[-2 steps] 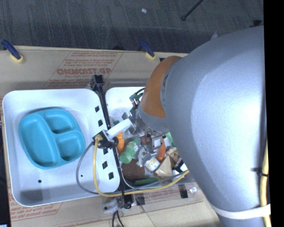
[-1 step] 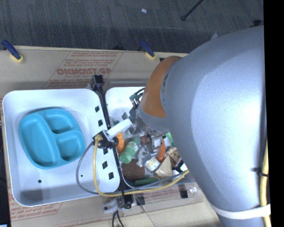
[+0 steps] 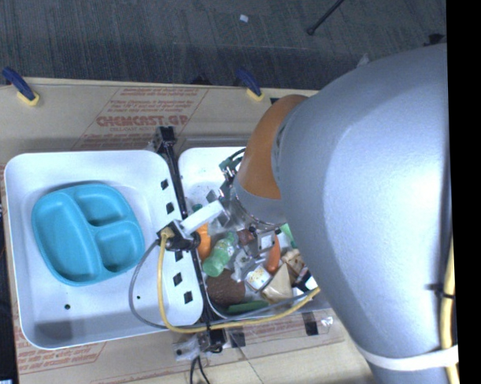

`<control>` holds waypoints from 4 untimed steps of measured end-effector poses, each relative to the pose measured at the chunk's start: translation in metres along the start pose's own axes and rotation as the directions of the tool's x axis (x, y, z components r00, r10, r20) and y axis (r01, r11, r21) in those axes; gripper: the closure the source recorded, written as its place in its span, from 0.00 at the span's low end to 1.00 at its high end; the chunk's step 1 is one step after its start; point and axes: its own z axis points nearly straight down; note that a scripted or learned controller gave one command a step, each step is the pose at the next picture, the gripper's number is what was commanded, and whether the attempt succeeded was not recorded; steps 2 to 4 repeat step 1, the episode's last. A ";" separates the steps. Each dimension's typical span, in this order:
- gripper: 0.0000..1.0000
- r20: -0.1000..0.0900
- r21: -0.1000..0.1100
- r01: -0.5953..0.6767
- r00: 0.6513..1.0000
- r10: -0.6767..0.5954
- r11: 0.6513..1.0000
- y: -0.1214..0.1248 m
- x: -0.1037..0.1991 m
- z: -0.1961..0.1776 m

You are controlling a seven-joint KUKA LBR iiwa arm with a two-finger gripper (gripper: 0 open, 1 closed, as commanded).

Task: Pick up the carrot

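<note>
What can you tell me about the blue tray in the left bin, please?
The blue tray is a light blue, smooth, plastic-looking dish with rounded corners and three compartments: one long one on its left side and two smaller ones on its right. It lies flat, turned slightly askew, on the floor of the left bin, towards that bin's upper left. Nothing sits in its compartments, and only the bin touches it.

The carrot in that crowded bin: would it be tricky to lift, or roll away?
The carrot looks small, smooth and tapered, so it may slip. Wedged against a green item and other clutter near the bin wall, it probably won't roll far, but fingers may struggle to get around it. It looks like a light toy.
</note>
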 end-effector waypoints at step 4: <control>0.00 0.000 0.000 0.000 1.000 0.000 1.000 0.000 0.000 0.000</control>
